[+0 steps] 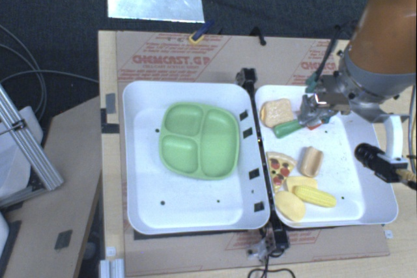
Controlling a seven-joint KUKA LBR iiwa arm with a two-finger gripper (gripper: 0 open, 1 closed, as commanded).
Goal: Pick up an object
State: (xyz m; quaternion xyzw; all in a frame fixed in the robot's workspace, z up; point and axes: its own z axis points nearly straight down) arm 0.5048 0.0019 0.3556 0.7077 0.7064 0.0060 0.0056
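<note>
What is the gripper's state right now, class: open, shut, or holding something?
Gripper: low over the right bin, at the green object; open, shut or holding cannot be told.

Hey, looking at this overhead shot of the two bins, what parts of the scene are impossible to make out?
- End effector: the wrist housing covers its top, so its finger state is unreadable in the camera view.
- Green object: its right end sits under the end effector; whether it is gripped is unclear.
- Arm: cut off by the right and top edges.
- Yellow items: overlapping, so their outlines merge.
</note>
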